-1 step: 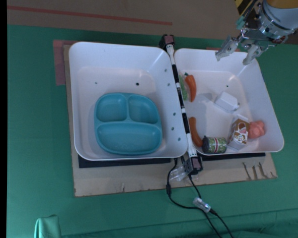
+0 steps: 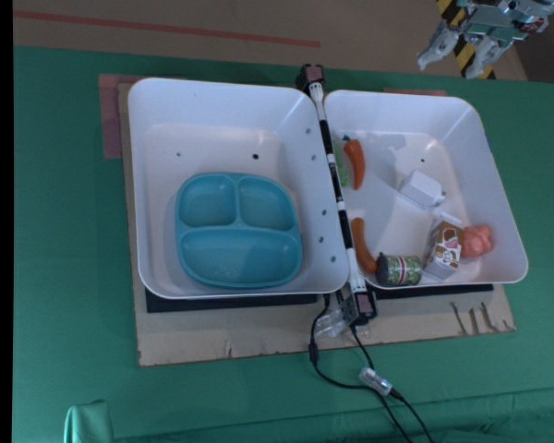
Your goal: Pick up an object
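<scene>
Up at the top right, the gripper hangs above the bench beyond the right bin, its fingers spread apart and gripping nothing; inside that bin lie an orange carrot by the divider, a white block, a small carton, a can on its side and a pinkish-orange lump; the left bin bears a teal divided plate.
</scene>
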Robot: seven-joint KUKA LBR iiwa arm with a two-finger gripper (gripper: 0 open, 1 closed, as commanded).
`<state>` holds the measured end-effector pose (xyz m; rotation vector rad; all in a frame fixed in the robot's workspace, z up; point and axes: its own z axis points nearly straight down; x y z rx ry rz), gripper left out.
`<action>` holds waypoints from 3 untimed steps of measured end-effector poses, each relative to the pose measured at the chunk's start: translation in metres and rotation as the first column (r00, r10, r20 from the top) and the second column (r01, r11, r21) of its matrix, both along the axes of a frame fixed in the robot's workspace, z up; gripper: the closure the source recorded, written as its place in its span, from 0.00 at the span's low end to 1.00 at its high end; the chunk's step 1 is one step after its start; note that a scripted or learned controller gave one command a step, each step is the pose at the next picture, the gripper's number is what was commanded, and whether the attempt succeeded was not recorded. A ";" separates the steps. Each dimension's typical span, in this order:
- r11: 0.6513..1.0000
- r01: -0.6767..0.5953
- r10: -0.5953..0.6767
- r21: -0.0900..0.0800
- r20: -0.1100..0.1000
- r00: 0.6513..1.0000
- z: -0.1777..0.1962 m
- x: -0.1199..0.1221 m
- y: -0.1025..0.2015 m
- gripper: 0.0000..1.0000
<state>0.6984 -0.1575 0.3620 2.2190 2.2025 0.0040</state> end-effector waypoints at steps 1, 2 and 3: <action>1.000 0.004 -0.004 -0.007 0.015 1.000 0.021 0.001 -0.001 1.00; 1.000 0.005 -0.005 -0.008 0.014 1.000 0.021 0.001 -0.001 0.00; 1.000 0.001 -0.001 0.001 -0.008 1.000 -0.080 0.002 -0.032 0.00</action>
